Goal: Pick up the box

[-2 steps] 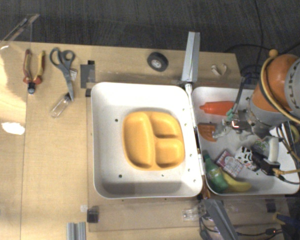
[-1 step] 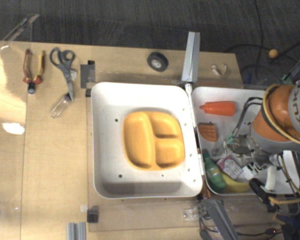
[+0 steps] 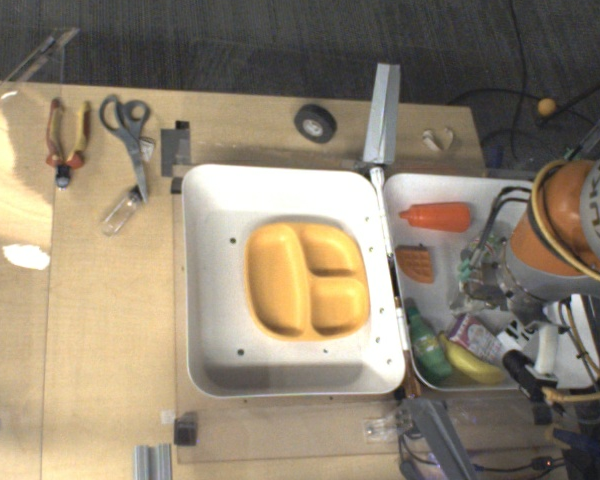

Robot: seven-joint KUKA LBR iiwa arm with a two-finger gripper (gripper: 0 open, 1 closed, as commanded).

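A grey arm with an orange band reaches from the right into the right-hand shallow white bin (image 3: 425, 190), its tool (image 3: 480, 293) hanging low over the clutter on the wooden surface (image 3: 80, 318); whether the tool is released or clenched cannot be told. The small purple-and-white box (image 3: 477, 336) lies tilted on the bin floor just below the tool and slightly toward the camera (long axis slanting lower right), against a yellow banana (image 3: 472, 364). A yellow divided tray (image 3: 307, 278) sits in the left bin (image 3: 210, 268).

Yellow tray (image 3: 306, 278) in left bin (image 3: 210, 268); scissors (image 3: 130, 133) on bench (image 3: 90, 328)
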